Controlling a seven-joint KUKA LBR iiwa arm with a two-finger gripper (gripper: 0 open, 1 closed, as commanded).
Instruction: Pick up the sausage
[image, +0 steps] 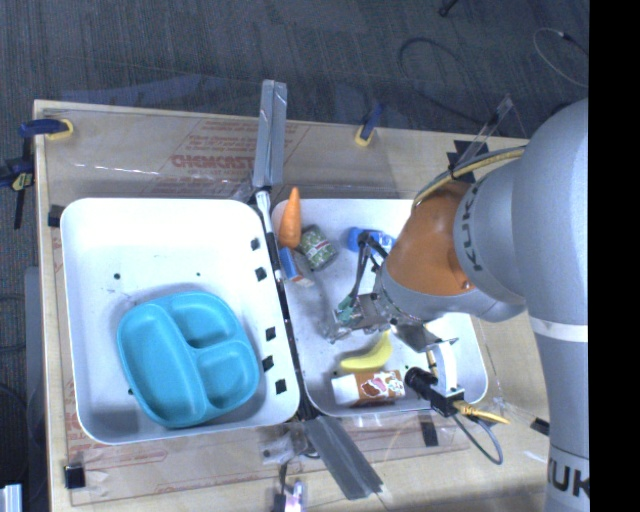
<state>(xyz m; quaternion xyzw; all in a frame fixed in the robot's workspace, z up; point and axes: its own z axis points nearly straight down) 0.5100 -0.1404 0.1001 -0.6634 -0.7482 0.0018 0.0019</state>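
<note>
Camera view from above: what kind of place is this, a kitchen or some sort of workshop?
Probably a robotics lab bench, not a kitchen. A grey arm reaches over two white bins, toy food like a carrot and banana lies inside, and clamps hold the board.

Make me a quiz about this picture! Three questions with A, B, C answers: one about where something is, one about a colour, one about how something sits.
1. Where is the tray?
A. left bin
B. right bin
C. on the floor

2. What colour is the tray?
A. red
B. blue
C. black

3. How does the banana sit?
A. inside the tray
B. hanging in the air
C. lying in the right bin

Answers: 1 A, it lies in the left bin. 2 B, it is light blue. 3 C, it lies on the bin floor below the tool.
</note>
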